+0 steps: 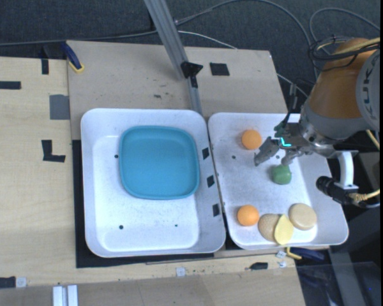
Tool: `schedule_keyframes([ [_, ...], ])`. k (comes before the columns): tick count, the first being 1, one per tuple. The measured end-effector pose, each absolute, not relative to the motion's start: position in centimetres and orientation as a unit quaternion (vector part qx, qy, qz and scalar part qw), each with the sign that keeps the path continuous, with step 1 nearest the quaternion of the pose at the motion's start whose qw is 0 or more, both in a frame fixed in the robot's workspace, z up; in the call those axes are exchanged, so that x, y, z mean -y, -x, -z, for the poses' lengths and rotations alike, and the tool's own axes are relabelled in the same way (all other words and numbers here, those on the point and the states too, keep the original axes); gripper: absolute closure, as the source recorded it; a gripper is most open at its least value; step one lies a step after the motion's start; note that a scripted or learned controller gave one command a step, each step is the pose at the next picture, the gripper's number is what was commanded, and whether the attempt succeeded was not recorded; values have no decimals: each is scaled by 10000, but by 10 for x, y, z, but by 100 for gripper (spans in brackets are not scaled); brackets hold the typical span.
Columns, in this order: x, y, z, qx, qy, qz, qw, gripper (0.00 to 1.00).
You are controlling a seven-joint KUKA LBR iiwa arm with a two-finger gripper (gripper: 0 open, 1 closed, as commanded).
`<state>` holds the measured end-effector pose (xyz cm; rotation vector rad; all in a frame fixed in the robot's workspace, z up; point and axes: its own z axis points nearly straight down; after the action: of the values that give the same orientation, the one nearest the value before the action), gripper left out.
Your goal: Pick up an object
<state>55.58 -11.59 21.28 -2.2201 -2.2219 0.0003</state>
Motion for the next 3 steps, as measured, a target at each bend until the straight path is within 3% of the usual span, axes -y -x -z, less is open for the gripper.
schedule_keyframes([
  [1, 116, -556, -213, 7074, 7068, -1, 3, 0],
  [3, 120, -563, -117, 7073, 7070, -18, 22, 0],
])
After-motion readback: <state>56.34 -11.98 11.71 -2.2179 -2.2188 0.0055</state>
